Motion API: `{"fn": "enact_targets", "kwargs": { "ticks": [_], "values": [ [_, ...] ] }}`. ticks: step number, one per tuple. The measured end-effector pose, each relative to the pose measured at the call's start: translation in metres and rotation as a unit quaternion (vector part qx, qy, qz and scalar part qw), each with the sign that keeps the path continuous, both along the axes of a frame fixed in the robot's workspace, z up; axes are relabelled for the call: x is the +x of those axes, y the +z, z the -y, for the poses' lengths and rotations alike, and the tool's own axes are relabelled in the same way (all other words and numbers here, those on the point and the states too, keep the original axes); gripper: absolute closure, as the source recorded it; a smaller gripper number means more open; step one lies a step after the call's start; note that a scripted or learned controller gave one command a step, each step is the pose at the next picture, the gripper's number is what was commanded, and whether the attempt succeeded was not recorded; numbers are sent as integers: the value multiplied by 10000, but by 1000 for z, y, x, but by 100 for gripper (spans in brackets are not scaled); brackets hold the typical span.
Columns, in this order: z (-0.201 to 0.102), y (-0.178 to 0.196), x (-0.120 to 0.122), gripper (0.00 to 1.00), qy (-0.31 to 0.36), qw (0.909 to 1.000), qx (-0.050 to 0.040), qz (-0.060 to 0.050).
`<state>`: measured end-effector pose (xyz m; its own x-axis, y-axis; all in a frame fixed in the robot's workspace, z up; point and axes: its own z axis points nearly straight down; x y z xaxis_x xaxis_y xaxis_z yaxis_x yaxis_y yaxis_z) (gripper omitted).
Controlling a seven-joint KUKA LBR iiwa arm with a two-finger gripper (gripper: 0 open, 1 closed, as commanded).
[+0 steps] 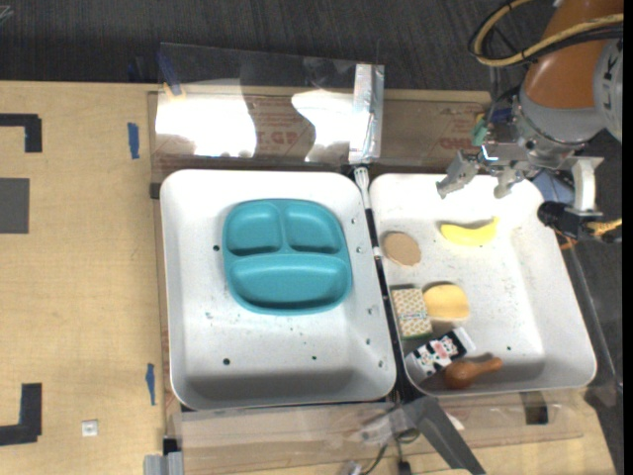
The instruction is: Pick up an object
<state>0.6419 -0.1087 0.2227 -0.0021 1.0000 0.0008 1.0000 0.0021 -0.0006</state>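
My gripper point(481, 182) hangs over the far edge of the right bin point(539, 295), its two fingers spread open with nothing between them. Just in front of it lies a yellow banana-shaped piece point(468, 231). Further into that bin are a round brown cookie point(402, 248), a yellow-orange block point(446, 302), a patterned square point(410, 311), a black, white and red item point(440, 348) and a brown drumstick-like piece point(473, 369). A teal divided plate point(287, 253) sits in the left bin point(188, 295).
A clear plastic sheet with a shiny strip point(366, 112) stands behind the bins. Yellow and black cables point(514, 18) loop above the arm's wrist. Cardboard panels point(69, 265) lie to the left of the bins.
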Motion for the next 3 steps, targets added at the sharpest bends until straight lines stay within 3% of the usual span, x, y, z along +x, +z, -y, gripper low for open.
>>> {"fn": "enact_targets", "kwargs": {
  "ticks": [1, 2, 3],
  "values": [
    [24, -134, 1, 0, 396, 9992, -10, 44],
    [56, -136, -28, 0, -40, 10000, -3, 7],
    [57, -123, -26, 100, -46, 10000, -12, 44]
  ]
}}
